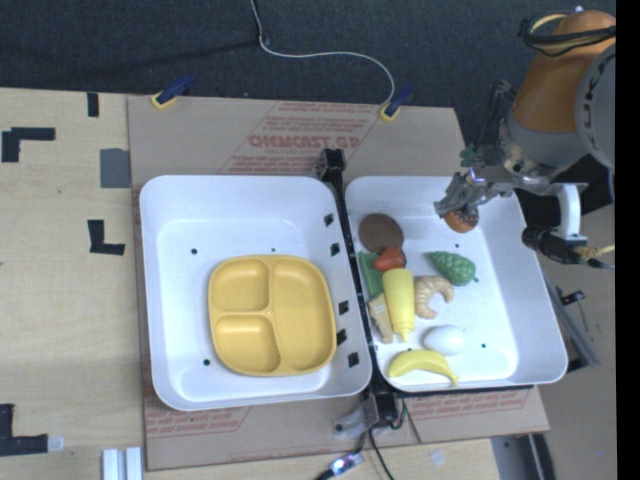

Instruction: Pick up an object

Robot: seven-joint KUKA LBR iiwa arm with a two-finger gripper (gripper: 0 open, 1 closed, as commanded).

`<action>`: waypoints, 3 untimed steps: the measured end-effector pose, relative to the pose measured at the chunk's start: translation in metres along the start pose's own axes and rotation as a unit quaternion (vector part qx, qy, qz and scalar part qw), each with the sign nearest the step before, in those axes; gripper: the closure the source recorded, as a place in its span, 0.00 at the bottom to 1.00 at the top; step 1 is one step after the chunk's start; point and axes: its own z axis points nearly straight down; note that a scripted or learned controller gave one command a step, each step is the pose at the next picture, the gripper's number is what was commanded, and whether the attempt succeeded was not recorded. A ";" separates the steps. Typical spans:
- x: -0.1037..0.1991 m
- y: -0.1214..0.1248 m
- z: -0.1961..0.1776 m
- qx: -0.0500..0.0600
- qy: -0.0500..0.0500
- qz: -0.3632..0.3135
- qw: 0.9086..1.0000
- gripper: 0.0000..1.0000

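Dark carpet lies behind the wooden surface [60, 268], on which a sheet of cardboard [290, 138] carries two shallow white bins side by side. We count one yellow divided plate [271, 314] in the left bin [165, 268], with three compartments, and nothing lies on it. In the right bin [520, 338] we count eight pieces of toy food on the floor: one brown round piece [380, 232], one red piece [390, 259] just below it, one green strip [371, 278] along the left wall, one yellow corn cob [399, 302], one pale wedge [380, 320] beside the corn, one croissant [434, 293], one green leafy piece [453, 266] and one white egg [443, 340]. One banana [421, 367] lies near the front wall. Most of them crowd together in the left half of that bin, touching or overlapping.

We see the grey arm [560, 98] with its orange band reaching in from the right, and the end effector [461, 210] sits above the far right part of the right bin. A small orange round object [462, 219] appears clamped between its fingers, apart from the pile; we cannot tell whether it is clear of the bin floor. A white cable [300, 53] loops over the carpet, and two blue-and-yellow clamps [175, 91] grip the cardboard's far edge.
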 end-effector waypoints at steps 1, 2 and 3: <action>0.061 -0.004 -0.010 0.000 0.001 -0.001 1.000 1.00; 0.108 -0.018 -0.007 0.001 0.000 0.000 1.000 1.00; 0.170 -0.012 -0.013 -0.001 0.001 -0.002 1.000 1.00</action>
